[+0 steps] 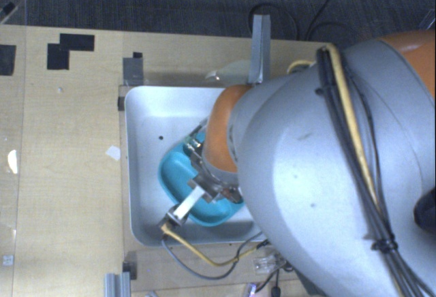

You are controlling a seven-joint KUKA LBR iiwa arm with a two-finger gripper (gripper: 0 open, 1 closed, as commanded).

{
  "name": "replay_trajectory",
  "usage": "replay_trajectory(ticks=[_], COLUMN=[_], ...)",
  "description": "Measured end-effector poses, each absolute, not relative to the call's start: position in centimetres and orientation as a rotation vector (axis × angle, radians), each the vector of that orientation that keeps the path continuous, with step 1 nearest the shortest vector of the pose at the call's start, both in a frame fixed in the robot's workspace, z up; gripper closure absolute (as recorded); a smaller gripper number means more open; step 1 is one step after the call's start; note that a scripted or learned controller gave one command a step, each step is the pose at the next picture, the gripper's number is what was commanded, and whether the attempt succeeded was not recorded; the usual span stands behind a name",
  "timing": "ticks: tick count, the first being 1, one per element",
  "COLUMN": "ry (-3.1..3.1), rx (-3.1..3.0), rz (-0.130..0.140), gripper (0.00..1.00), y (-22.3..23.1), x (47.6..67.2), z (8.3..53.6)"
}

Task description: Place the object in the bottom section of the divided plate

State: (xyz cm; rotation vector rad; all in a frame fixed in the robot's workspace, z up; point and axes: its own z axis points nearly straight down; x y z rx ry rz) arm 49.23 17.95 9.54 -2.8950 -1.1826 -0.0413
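**Arm low over the blue plate in the white bin**

You're looking at the grey arm, which covers most of the bin. Its orange band sits just above the blue plate, which lies in the bin's near half. The gripper hangs over the plate's right part. You cannot tell whether it is open, closed or holding anything, because the wrist hides whatever lies beneath it.
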Motion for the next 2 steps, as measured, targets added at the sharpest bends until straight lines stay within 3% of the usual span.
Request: replay_trajectory(ticks=[1, 2], ry=[-1.542, -1.429], rx=[-2.735, -2.794], rz=[-0.003, -0.020], gripper=[1.00, 1.00], y=[23.6, 21.8], x=[48.7, 49.0], z=[18.0, 9.6])
